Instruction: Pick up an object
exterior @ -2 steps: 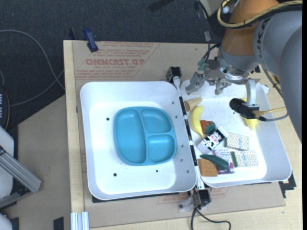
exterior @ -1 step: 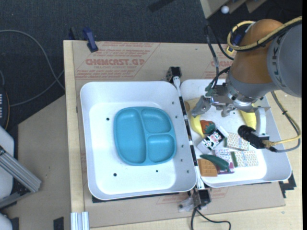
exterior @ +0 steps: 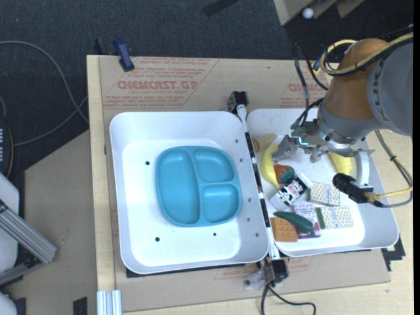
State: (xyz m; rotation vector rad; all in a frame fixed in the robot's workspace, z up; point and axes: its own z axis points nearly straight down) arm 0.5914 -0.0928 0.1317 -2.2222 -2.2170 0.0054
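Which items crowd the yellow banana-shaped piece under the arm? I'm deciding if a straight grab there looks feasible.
The banana lies at the right bin's left wall, with the orange-red piece touching it. The gripper hovers just right; nothing visible between them.

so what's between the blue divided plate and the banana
In the camera view, bare white floor of the left bin right of the blue divided plate, then the two bins' touching rims with black clips, then the banana in the right bin.

grey arm (exterior: 396, 87) with orange band, yellow and black cables.
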